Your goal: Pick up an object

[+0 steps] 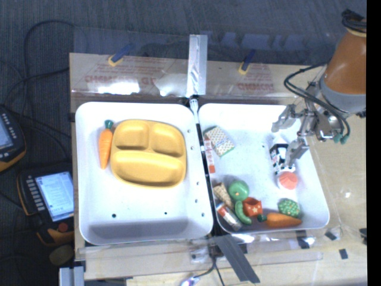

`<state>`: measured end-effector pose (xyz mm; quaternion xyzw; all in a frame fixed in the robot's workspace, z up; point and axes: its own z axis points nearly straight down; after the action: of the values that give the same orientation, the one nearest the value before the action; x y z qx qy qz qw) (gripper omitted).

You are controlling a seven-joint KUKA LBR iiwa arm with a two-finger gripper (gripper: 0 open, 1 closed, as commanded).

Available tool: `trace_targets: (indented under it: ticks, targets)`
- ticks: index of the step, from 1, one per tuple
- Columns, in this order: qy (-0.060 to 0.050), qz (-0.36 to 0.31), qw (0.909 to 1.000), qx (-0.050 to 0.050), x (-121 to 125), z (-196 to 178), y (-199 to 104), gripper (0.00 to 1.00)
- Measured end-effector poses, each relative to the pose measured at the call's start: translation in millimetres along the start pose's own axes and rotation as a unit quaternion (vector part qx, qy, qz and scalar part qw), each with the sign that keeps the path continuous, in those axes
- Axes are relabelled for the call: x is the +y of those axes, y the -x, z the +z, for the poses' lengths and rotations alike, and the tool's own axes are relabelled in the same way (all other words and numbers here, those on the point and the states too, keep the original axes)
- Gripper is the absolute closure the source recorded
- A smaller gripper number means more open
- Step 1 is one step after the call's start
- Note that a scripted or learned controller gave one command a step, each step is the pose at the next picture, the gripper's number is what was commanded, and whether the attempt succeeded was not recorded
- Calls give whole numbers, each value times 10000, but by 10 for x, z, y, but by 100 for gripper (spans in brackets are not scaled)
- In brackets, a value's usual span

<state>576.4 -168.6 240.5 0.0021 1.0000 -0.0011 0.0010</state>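
Here, two carrots [105, 148], one yellow tray [148, 152], gripper [287, 155] open over pink piece [287, 180], holding nothing.

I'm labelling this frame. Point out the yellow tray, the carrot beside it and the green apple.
Yellow tray [148, 152], camera view: middle divider.
Carrot [105, 148], camera view: mid-body.
Green apple [239, 190], camera view: top.
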Motion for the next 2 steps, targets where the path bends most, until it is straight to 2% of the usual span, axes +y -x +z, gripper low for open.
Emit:
trace_targets:
  ticks: [1, 2]
  targets:
    - [-16, -38, 10000, -38, -511, 1509, 218, 0]
    - [41, -1194, 9928, -65, -449, 1507, 120, 0]
